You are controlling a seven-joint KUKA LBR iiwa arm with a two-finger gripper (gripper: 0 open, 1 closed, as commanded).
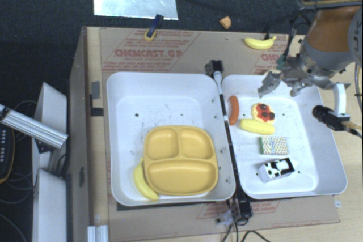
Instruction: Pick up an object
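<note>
The right bin point(326, 139) holds an orange sausage point(233, 109), a red and yellow toy point(264, 111), a yellow banana point(257, 127), a speckled green-edged block point(275, 145) and a black-and-white block point(276, 169). My gripper point(282, 86) hangs over the bin's far edge, above and behind the red toy. It is open, its two grey fingers spread apart with nothing between them. The arm's orange band point(340, 14) is at the upper right.
The left bin point(130, 93) holds a yellow divided plate point(180, 158) with a banana point(143, 181) against its left rim. Another banana point(260, 41) and a small orange piece point(226, 22) lie beyond the bins. A black clamp point(215, 69) sits between the bins.
</note>
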